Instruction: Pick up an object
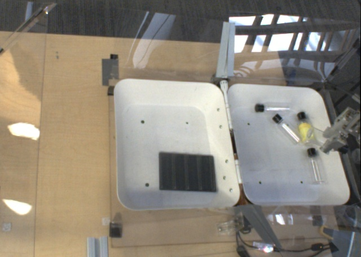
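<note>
The right bin (265, 191) holds a few clear tubes with black caps: one near the back (273, 107), one slanted in the middle (286, 128), and one near the right wall (315, 166). A small yellow piece (305, 132) lies between them, with a black cap just behind it. My gripper (336, 137) hangs low over the right edge of this bin, just right of the yellow piece and above the tube near the wall. I see nothing held in it. A black ribbed rectangular pad (187, 171) lies in the front of the left bin (130, 137).
A metal post (226, 49) stands behind the seam between the two bins. Small black brackets (111, 69) sit at the left bin's corners. The wooden bench top (56, 137) stretches to the left. Cables and frame parts lie below the right bin.
</note>
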`<state>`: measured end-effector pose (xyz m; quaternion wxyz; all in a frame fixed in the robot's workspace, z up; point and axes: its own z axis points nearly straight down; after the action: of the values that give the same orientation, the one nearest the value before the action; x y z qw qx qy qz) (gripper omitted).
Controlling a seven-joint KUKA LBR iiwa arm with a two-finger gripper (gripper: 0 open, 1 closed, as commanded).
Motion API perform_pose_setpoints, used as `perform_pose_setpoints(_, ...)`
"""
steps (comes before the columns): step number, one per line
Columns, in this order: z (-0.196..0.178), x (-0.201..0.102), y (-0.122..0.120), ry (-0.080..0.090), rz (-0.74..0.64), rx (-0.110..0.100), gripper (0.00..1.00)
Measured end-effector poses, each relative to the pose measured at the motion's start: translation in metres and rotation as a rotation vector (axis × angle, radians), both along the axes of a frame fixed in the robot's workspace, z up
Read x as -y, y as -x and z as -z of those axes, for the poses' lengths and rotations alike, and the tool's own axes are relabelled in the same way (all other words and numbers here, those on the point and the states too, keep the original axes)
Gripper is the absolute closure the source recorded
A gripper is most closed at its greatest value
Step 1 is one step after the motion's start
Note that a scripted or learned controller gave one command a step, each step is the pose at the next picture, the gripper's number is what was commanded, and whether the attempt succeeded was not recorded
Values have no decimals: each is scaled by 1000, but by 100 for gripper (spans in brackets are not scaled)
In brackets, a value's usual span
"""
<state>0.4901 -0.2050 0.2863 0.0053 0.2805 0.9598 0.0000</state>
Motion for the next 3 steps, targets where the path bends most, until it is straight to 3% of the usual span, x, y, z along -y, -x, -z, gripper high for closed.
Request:
perform_pose_setpoints(1, -11, 1, 0, 3, -481, -2, 100)
perform_pose_setpoints(2, 8, 1, -9, 4, -719, -4, 100)
perform_pose_setpoints(3, 63, -102, -39, 2, -662, -3, 100)
